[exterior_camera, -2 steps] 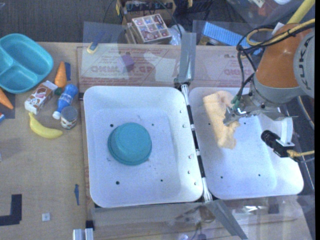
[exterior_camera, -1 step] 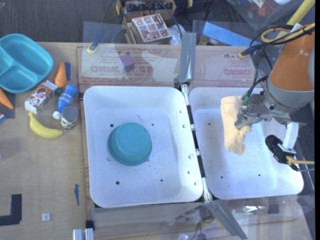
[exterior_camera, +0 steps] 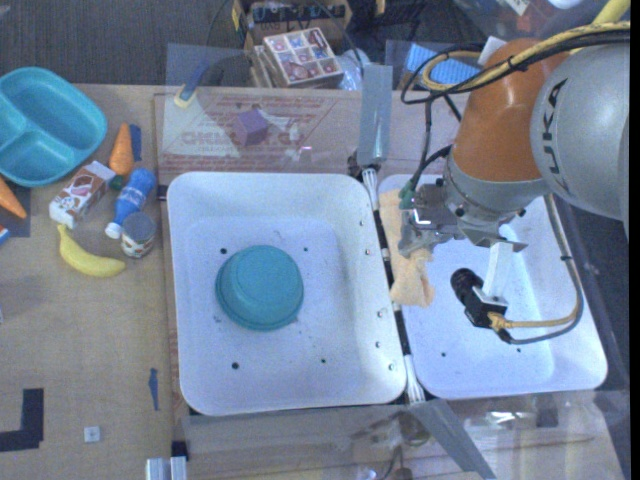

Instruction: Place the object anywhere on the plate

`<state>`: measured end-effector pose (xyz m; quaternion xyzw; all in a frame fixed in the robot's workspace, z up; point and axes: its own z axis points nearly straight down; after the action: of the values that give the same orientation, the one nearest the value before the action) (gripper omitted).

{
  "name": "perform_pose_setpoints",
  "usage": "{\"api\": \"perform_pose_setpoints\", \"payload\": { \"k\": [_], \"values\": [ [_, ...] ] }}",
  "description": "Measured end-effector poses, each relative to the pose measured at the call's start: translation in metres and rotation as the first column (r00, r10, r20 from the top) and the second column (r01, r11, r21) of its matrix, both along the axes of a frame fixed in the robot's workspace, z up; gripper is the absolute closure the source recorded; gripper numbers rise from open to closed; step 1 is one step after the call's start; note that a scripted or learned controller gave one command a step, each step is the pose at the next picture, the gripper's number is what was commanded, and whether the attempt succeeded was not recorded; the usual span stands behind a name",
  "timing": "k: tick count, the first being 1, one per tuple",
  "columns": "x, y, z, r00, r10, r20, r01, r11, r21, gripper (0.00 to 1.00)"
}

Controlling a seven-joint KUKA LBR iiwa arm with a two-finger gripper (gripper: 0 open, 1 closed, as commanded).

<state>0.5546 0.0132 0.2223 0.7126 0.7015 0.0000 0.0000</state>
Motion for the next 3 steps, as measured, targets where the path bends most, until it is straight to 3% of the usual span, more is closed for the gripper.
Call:
{"api": "perform_pose_setpoints", "payload": {
  "k": [1, 2, 3],
  "values": [
    [-0.014, 0.084, -0.01, 0.986, 0.164, -0.004, -0.164, 0.986, 0.001, 1.0],
    [-0.013, 0.156, 0.0, 0.974, 0.228, 0.001, -0.228, 0.974, 0.0, 1.0],
    [-0.013, 0.156, 0.0, 0.974, 0.228, 0.002, -0.228, 0.974, 0.0, 0.0]
  ]
}}
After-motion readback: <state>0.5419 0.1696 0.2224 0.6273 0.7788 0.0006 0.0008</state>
